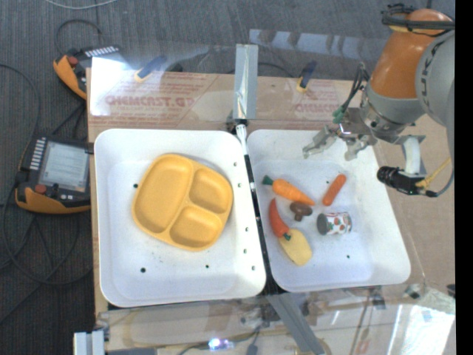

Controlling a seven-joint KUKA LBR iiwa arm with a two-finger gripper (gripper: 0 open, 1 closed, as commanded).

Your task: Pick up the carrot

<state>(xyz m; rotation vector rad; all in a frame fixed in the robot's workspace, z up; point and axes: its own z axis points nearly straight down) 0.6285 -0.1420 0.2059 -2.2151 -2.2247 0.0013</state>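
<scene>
The carrot, orange with a green leafy end pointing left, lies in the right bin near its left-centre. My gripper hangs over the bin's far edge, up and to the right of the carrot and apart from it. Its fingers are spread open with nothing between them.
Around the carrot lie a small orange stick, a brown mushroom, a red-orange pepper, a yellow pear-like piece and a small tin. The left bin holds a yellow divided plate.
</scene>
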